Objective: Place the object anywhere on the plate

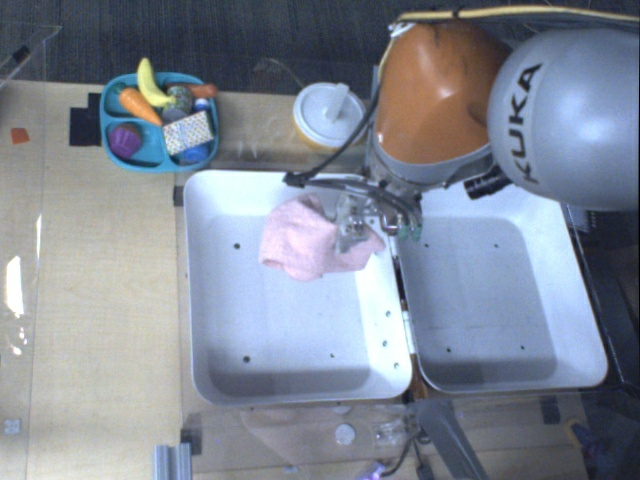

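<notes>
The pincer [357,230] hangs over the upper right part of the left bin [215,363], below the arm's orange band [435,93] and grey KUKA housing [570,108]. Whether it is released or clenched cannot be told, because the wrist hardware covers its tips from above.

The pink cloth [300,243], crumpled into a soft heap, lies directly under the pincer and spreads out to its left on the floor of the left bin; the metal parts overlap the cloth's right edge. No plate can be made out near the pincer.

The right bin [500,363] sits just to the pincer's right, the 2 bins touching along their shared rim. Above the pincer, beyond the bins' far edge, a yellow cup with a white lid [325,113] stands on the bench. Well to the upper left of the pincer rests a blue compartment tray [112,153] holding toy food, among them a banana [150,83] and a carrot [138,105].
</notes>
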Available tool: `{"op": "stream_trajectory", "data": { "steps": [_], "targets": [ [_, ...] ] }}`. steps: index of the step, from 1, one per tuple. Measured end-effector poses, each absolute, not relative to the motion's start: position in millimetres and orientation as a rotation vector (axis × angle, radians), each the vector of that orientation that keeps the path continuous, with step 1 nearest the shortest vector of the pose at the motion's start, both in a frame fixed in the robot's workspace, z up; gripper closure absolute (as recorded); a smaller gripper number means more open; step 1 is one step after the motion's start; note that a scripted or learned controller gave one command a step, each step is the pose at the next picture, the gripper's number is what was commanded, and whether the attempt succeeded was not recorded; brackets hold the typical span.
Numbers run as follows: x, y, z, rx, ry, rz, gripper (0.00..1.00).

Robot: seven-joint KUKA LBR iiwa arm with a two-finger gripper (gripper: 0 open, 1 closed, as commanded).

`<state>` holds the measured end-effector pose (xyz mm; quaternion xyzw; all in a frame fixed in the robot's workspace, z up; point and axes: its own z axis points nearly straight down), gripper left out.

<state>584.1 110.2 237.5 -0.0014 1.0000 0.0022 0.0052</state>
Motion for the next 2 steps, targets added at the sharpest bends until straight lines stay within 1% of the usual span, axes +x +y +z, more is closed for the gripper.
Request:
{"op": "stream_trajectory", "data": {
  "steps": [1,2],
  "targets": [
    [569.7,159.8,232.9,-0.007,3.132,0.007,1.00],
    [569.9,159.6,233.2,-0.007,3.131,0.008,0.00]
  ]
}}
